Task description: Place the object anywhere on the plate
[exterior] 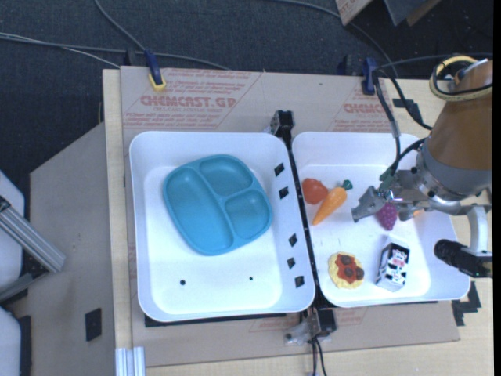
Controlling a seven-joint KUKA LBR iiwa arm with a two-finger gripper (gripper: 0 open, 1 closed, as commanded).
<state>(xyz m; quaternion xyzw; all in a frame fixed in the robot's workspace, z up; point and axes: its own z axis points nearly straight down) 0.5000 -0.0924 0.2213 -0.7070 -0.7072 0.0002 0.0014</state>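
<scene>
Two white bins are seen side by side on a wooden surface (196, 92) printed with red lettering. In the right bin (344, 151), an orange carrot (329, 202) lies touching a red tomato (315, 190); a small pizza toy (346, 270) and a black-and-white cow-patterned carton (394, 266) sit near the front wall. Blue-yellow clamps (154, 70) are fixed at the back edge. Cables (117, 14) run across dark floor.
</scene>
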